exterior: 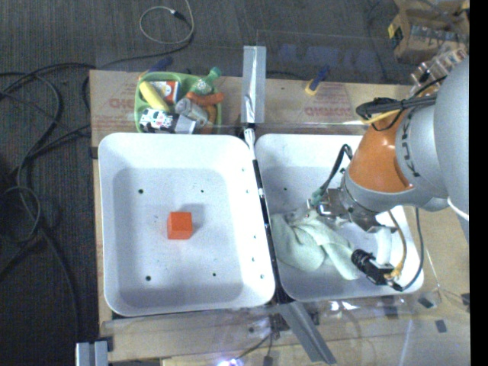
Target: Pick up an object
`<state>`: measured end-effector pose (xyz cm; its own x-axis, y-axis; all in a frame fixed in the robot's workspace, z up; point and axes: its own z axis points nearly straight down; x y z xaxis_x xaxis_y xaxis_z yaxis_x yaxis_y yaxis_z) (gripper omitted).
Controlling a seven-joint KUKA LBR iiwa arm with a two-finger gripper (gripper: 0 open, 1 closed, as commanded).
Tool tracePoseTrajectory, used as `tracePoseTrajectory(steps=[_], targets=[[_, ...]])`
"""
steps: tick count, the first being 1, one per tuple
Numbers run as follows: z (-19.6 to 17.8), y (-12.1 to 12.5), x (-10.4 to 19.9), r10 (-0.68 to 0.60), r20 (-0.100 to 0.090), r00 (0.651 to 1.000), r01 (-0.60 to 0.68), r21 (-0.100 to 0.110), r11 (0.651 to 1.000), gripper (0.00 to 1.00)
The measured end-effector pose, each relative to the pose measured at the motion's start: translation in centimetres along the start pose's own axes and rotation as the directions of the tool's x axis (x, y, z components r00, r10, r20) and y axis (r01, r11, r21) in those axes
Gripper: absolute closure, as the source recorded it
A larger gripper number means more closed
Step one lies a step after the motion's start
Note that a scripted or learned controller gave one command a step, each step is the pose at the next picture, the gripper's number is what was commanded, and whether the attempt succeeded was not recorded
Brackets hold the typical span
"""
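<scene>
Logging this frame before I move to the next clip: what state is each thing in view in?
orange block: lying flat near the middle of the left bin, untouched.
pale green cloth: crumpled in the right bin, under the arm's wrist.
gripper: down in the right bin at the cloth; grasp not visible.
green basket: behind the left bin, full of small items.

two white bins side by side on a bench. left bin: an orange cube alone near its centre. right bin: a pale green cloth crumpled toward 7 o'clock. the arm enters from 3 o'clock; its gripper sits at the cloth's upper edge. at 11 o'clock, beyond the left bin, a green basket of small items.
</scene>
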<state>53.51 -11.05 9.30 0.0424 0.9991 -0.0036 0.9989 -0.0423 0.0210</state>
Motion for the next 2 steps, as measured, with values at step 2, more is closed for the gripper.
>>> tracePoseTrajectory(steps=[2], targets=[[-1.4, 1.2, -1.1, 0.125, -0.001, 0.992, -0.125, 0.024, 0.992, 0.00]])
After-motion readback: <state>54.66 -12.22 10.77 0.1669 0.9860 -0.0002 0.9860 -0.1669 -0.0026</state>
